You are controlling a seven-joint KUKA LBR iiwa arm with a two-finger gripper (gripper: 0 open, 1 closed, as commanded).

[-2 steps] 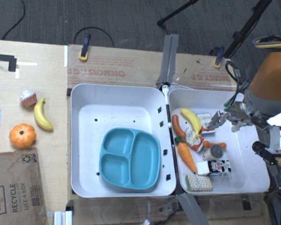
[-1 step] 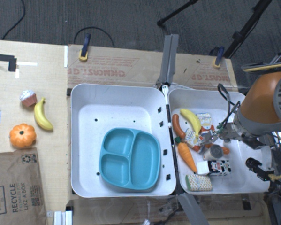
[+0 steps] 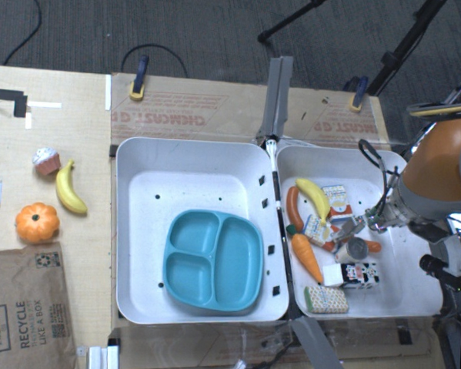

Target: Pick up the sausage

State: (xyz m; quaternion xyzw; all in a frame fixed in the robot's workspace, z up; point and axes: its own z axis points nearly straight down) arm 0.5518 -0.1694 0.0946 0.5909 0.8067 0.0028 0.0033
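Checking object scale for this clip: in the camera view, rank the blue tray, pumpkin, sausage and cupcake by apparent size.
1. Blue tray
2. Pumpkin
3. Sausage, long but thin, so its place against the pumpkin is unsure
4. Cupcake

Even, bright overhead light; white bins (image 3: 129,213) near glare, faint reflections on their floors; soft short shadows under the tray (image 3: 213,261); slight overall softness; carpet (image 3: 185,23) dim at top

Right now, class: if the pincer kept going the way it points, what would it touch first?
Probably the small packet beside the banana, left of the pincer; the sausage lies further on. Depth is unclear from above.
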